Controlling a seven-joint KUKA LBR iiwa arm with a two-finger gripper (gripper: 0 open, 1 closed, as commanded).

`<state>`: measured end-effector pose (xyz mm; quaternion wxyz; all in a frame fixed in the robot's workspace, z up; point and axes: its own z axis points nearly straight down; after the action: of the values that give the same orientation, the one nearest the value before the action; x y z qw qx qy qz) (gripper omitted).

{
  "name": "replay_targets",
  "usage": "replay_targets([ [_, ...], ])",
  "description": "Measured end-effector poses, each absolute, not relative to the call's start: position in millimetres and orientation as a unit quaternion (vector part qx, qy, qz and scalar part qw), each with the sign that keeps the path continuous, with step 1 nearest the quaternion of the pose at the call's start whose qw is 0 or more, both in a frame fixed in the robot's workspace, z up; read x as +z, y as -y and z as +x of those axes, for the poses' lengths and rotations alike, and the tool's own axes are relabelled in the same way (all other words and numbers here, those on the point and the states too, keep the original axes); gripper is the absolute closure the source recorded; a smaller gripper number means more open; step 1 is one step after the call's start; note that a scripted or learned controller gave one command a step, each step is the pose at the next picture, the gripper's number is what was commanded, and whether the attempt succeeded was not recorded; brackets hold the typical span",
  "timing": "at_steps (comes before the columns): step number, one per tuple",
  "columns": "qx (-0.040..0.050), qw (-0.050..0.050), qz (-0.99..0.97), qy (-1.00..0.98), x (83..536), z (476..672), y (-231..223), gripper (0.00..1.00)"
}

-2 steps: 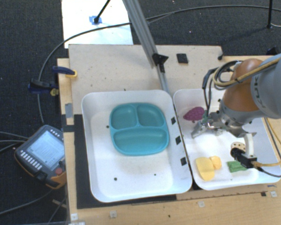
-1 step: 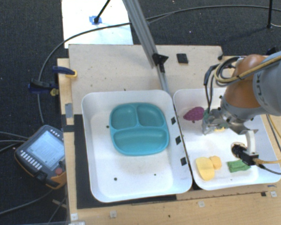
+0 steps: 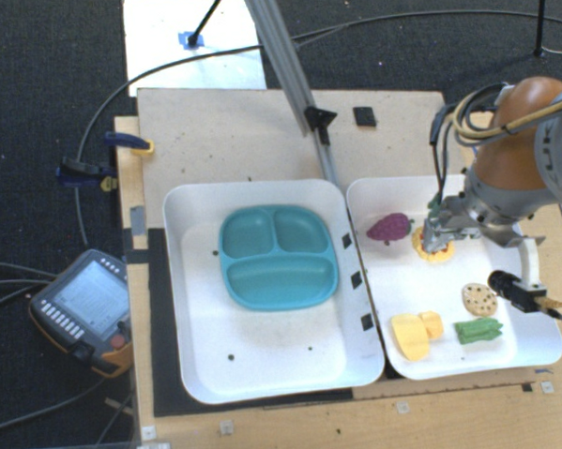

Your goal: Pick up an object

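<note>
Directly beneath your pincer [image 3: 438,239] sits the small orange-yellow toy [image 3: 436,250], likely light, stiff and slick; take it across its rim. I cannot tell whether it is gripped. Just left lies the purple toy [image 3: 389,228], farther left the teal plate [image 3: 278,257].

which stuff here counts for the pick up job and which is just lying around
For the job:
claw, low in the right bin
orange-yellow piece under the claw
purple piece
speckled cookie
yellow piece
green piece

Lying about:
teal divided plate in the left bin
handheld controller
blue clamp
</note>
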<state>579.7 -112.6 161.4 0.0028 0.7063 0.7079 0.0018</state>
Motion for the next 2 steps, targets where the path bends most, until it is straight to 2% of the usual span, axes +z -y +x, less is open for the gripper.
replay_targets([
  [1,0.0024,0.003,0.706,-0.708,223.3,574.8,115.8,1.00],
  [2,0.0017,0.002,0.706,-0.709,253.6,576.1,115.9,1.00],
])
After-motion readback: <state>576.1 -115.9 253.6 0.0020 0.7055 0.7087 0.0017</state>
